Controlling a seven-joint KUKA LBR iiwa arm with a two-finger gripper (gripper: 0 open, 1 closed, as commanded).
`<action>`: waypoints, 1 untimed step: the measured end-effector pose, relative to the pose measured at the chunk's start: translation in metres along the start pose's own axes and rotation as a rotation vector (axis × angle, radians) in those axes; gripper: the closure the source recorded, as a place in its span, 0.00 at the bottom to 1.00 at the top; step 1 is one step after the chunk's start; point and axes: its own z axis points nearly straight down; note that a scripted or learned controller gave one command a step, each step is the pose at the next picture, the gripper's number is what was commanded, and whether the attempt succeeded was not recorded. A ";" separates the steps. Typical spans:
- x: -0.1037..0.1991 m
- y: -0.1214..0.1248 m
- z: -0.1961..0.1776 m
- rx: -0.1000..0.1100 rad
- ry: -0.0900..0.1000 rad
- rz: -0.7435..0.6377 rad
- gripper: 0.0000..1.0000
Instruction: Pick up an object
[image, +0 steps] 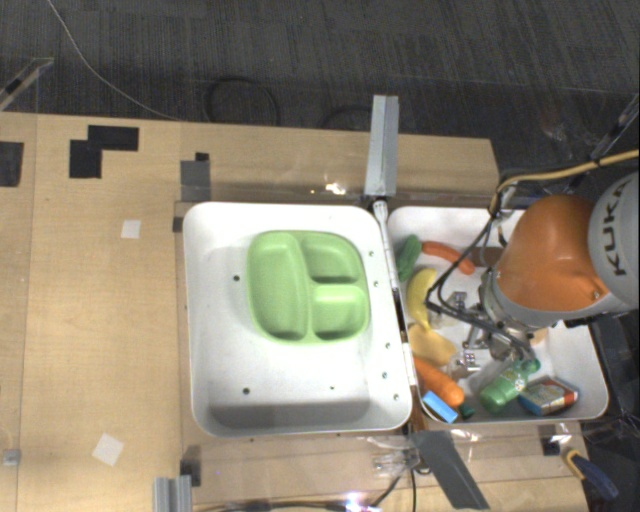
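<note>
Low over the right bin (590, 345) hangs the end effector (487, 345), reaching in from three o'clock beneath the arm's orange band (548, 255). Whether it is released or clenched cannot be told from this angle, since wrist and cables cover its tips, and nothing can be seen gripped in it.

Clutter crowds the left half of that bin. A green bottle (508, 386) lies tilted just at the end effector's five o'clock, very close to it or touching. A yellow banana-like piece (422, 290) sits at its ten o'clock, with a paler yellow lump (432, 346) directly at nine o'clock. An orange carrot (440, 381) lies slantwise at seven o'clock, and a small blue block (438, 406) rests just below the carrot by the bin's front wall. At five o'clock, farther out, a red and blue packet (548, 398) lies flat. Toward eleven o'clock are a dark green piece (408, 254) and a thin orange-red stick (441, 253).

The left bin (215, 330) holds a light green divided tray (306, 285), well apart from the end effector, at its nine o'clock. Both bins rest side by side on the wooden tabletop (90, 330).
</note>
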 end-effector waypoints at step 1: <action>-0.065 -0.001 -0.009 -0.003 0.011 -0.019 0.00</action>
